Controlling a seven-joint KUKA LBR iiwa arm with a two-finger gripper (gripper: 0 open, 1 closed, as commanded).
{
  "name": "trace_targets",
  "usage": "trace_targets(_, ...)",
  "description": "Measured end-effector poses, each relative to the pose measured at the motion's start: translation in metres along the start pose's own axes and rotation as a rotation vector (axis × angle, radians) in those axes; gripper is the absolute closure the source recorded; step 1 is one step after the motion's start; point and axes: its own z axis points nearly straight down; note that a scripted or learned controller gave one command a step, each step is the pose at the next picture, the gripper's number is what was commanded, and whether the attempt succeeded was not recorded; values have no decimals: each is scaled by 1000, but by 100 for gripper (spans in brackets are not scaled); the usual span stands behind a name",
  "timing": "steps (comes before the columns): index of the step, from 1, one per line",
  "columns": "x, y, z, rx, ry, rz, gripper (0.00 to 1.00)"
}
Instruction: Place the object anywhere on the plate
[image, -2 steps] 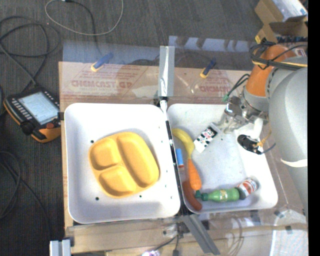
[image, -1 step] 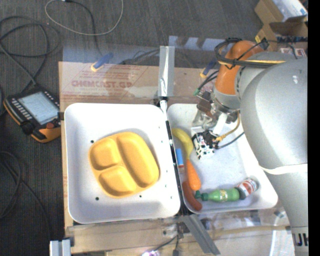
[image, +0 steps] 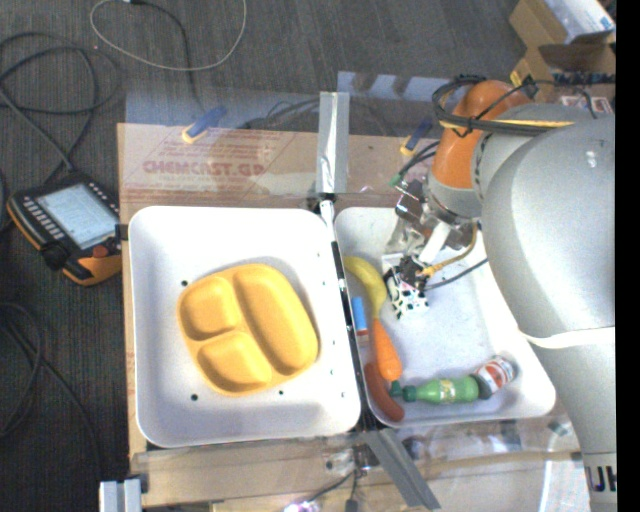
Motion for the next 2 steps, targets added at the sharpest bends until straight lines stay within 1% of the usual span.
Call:
trace_targets(1, 8, -5, 0, -17, -8, -318, 100)
trace_targets(2, -31, -36, -74, -2, -7, -49, 100)
